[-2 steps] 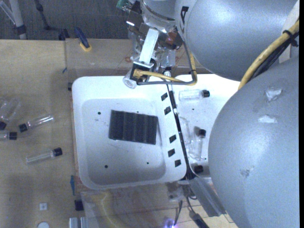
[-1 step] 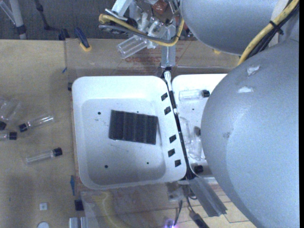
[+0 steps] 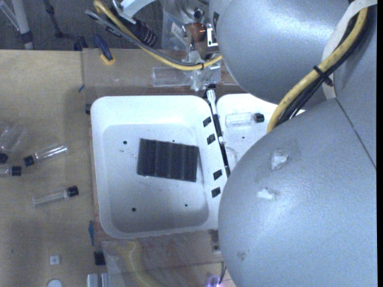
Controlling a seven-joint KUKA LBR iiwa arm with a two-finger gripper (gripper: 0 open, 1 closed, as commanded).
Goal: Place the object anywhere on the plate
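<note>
**Gripper.** Whether it is open or closed, and whether it holds anything, cannot be told.

**Arm** [image 3: 299,220]. Large grey rounded housings, out of focus, lying over the bin to the right of the left bin. A yellow cable [image 3: 308,79] with a black one beside it runs down between the housings.

**Right bin** [image 3: 239,103]. White, touching the left bin's right rim. Its upper left corner is exposed.

**Vial** [image 3: 242,120]. Clear tube with a black cap, lying on its side on the right bin's floor, cap end pointing away from the left bin. It lies just beyond the left bin's right rim, level with that bin's upper part. It is well apart from the plate, and nothing is seen gripping it.

**Black strip** [image 3: 216,139]. Thin, with small dark tabs, running along the left bin's right rim.

**Left bin** [image 3: 99,160]. White, shallow, with rounded corners.

**Plate** [image 3: 168,160]. Dark, rectangular and ribbed, lying flat near the middle of the left bin's floor and slightly askew. Its top is bare.

**Spare vials.** Two clear tubes with black caps lie on the bench to the left of the left bin, one higher [image 3: 46,154] and one lower [image 3: 54,194]. More lie blurred at the far edge.

**Clear block** [image 3: 173,75]. On the bench just above the left bin's top rim.

**Blue clip** [image 3: 106,52]. Above the left bin's top left corner.
</note>
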